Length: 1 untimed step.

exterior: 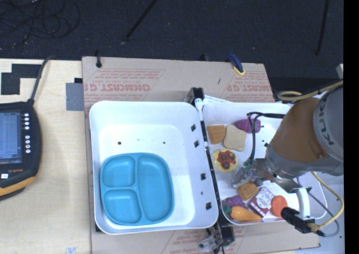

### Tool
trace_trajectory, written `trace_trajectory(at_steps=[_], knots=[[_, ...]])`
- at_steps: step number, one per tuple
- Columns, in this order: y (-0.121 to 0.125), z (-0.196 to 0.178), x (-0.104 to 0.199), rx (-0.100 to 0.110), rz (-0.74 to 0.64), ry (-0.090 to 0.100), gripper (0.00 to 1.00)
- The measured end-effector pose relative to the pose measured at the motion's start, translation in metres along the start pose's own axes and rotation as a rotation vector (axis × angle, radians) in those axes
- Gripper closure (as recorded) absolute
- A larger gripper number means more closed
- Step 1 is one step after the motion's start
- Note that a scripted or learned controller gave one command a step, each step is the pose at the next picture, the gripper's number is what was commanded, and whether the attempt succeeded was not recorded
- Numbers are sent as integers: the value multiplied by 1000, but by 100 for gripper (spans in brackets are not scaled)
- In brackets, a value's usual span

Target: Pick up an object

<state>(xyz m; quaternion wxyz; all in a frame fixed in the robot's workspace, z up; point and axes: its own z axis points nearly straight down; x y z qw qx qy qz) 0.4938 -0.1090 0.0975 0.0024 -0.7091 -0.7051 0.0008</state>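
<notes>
My pincer (245,175), grip state unclear, hovers beside the round yellow tart (226,160); crowded neighbours risk a deflected grasp.

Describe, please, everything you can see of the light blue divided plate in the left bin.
The light blue divided plate looks like smooth moulded plastic, a rounded rectangle with three compartments: two smaller ones on the left, one above the other, and a long one down the right side, set apart by raised ridges. It lies flat and face up on the floor of the left white bin, in the half nearer the camera, slightly turned. Its compartments hold nothing, and nothing else touches it.
</notes>
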Motion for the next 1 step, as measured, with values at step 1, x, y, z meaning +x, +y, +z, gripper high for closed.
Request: trace_trajectory(at_steps=[1], knots=[[24,-94,90,-9,-15,2,100]])
